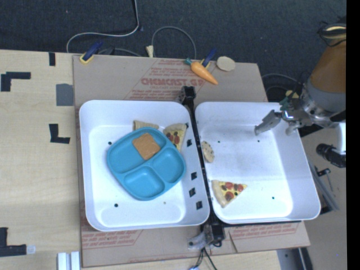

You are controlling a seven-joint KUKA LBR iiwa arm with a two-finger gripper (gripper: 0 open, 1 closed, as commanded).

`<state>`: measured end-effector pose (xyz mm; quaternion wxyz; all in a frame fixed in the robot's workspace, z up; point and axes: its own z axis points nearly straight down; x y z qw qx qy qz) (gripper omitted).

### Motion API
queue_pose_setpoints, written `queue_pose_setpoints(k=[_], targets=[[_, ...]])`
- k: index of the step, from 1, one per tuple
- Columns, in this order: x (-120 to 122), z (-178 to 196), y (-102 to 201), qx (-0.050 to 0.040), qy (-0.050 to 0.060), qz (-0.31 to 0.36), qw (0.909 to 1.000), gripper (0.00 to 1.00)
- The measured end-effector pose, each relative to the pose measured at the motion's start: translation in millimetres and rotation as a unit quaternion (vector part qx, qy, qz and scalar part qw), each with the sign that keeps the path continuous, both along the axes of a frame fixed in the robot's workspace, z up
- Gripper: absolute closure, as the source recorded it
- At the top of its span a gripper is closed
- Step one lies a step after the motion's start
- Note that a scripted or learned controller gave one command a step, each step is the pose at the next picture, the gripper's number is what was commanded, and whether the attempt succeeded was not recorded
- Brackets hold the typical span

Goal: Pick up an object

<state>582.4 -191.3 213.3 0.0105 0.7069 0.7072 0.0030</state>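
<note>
While gripper (277, 122) hovers, pizza slice (227, 191) lies well apart.

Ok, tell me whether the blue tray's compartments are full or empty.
Mostly empty: the blue tray holds one brown toast-like piece in its upper compartment; the other compartments show bare blue.

Smooth, faintly glossy white plastic for both bins (93, 151). Blue divided tray (147, 165): smooth plastic, soft sheen. Printed brown cardboard (135, 77), matt, beneath. Pale wood-look bench top (34, 173), matt. Dark, rough carpet-like floor (225, 10). Gripper (274, 122): dull grey metal. Toy carrot (203, 73): orange, smooth, plastic-looking.
</note>
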Motion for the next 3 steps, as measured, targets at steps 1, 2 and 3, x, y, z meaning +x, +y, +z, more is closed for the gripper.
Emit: queue_pose_setpoints(k=[1, 2, 3], targets=[[-103.8, -27.4, 44.6, 0.0074, 0.015, -0.001, 0.9999, 0.0], [-99.8, -118.7, 101.1, 0.0055, 0.012, 0.002, 0.9999, 0.0], [15.2, -71.0, 69.2, 0.003, 0.004, 0.002, 1.0, 0.0]])
